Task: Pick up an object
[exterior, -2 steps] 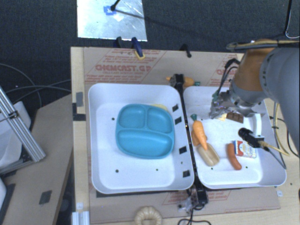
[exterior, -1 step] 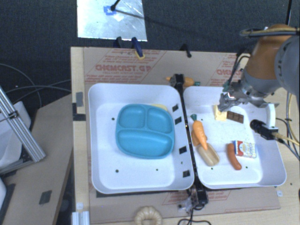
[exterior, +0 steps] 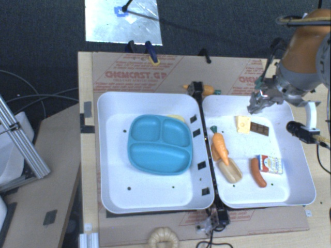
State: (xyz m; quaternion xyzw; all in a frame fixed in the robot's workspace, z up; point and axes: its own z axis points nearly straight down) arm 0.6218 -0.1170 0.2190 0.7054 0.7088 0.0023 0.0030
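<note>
My gripper (exterior: 257, 105) hangs over the far edge of the right bin (exterior: 289, 190), pointing down, above and just right of a yellow cheese cube (exterior: 243, 123). A brown chocolate bar (exterior: 259, 129) lies next to the cube. An orange carrot (exterior: 220, 145) and a tan bread roll (exterior: 230, 170) lie near the bin's left wall. A red sausage (exterior: 258, 172) and a small milk carton (exterior: 271, 164) sit toward the bin's near right. I see nothing between the fingers.
The left bin (exterior: 116, 190) holds a blue divided plate (exterior: 159, 144) with something yellow peeking from behind it. A black divider (exterior: 206, 149) runs between the bins. A black cylinder (exterior: 300, 130) on the arm juts over the right bin's far right corner.
</note>
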